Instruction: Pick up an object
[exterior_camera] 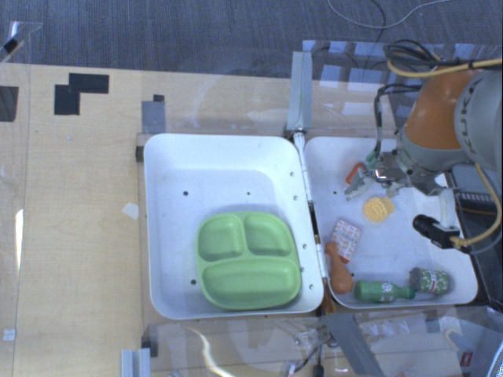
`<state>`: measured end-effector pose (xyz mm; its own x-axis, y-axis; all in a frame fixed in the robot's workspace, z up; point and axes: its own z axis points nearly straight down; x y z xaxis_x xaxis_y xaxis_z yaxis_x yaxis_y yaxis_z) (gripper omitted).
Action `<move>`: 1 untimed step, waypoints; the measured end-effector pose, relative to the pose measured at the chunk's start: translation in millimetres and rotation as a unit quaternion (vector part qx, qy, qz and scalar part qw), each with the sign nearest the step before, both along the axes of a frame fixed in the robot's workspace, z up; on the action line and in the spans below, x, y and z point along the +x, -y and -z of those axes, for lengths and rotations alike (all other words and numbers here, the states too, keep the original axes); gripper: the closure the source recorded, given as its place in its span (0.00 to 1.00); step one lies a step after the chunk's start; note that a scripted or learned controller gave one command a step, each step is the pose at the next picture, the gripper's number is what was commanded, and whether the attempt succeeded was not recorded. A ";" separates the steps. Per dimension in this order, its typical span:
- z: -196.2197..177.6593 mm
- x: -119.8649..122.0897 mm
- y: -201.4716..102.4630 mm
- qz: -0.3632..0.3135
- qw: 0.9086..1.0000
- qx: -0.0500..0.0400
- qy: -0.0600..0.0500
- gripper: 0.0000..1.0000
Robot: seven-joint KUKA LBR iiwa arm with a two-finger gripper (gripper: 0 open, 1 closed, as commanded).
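In the right bin (464, 289) my gripper (371, 184) hangs low near the back middle, open, with nothing seen between its fingers. A yellow corn-like piece (379, 207) lies just in front of it, a little apart. A small red-orange bit (356, 170) shows at the gripper's left side; I cannot tell what it is. Further forward lie a pink-and-white packet (346, 237), an orange carrot-like piece (339, 270), a green bottle (382, 290) on its side and a green can (430, 280).
The left bin (169, 210) holds a green divided plate (248, 259) at its front. A raised divider (308, 203) separates the two bins. The arm's grey and orange body (448, 124) and its cables overhang the right bin's back right corner.
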<state>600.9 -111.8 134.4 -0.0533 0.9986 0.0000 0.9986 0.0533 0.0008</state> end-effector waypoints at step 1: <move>46.3 40.8 -3.6 0.060 0.998 0.000 0.004 0.00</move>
